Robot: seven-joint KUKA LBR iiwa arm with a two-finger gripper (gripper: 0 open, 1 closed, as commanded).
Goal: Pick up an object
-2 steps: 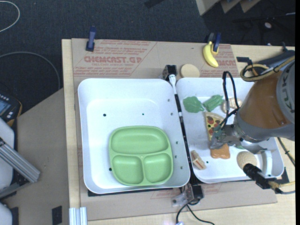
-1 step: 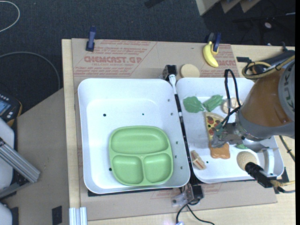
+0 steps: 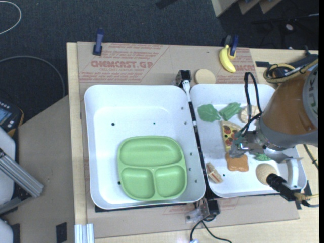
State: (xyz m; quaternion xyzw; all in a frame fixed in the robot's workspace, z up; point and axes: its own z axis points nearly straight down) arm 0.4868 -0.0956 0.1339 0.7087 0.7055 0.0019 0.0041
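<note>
A flat orange-brown toy food piece (image 3: 237, 163) lies in the right bin (image 3: 223, 189), just beside the hand (image 3: 239, 147).

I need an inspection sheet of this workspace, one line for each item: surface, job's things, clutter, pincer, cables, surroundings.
Surface: a bench board with red print bears a left bin and a right bin, side by side.
Job's things: right bin holds green leaf pieces, a pizza slice, an orange-brown piece, a sandwich piece and a round bun.
Clutter: green divided plate in the left bin; banana and a tan disc on the board behind the bins.
Pincer: pincer low over the right bin near the pizza slice; opening cannot be told.
Cables: black cable along the arm.
Surroundings: dark carpet.
</note>
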